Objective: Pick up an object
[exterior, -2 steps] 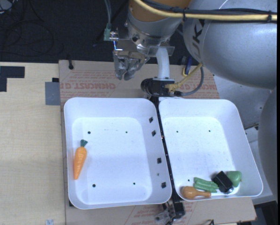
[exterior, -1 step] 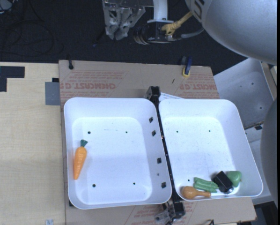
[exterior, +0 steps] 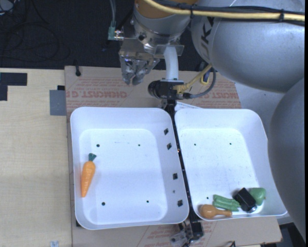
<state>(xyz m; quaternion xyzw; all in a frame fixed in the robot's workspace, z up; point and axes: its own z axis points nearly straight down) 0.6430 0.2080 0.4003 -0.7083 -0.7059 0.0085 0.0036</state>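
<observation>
Carrot (exterior: 87,178) alone at left bin's (exterior: 77,138) left wall, likely light, stiff, slick plastic, best pinched across thick middle; gripper (exterior: 136,72) high beyond far rim, finger state impossible to tell.

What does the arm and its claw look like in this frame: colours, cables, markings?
The arm is bulky, rounded and glossy grey, with an orange band above the wrist. A yellow cable runs along it. Below sits a metallic wrist block ending in a small grey claw. Dark lettering on the arm is partly hidden.
</observation>
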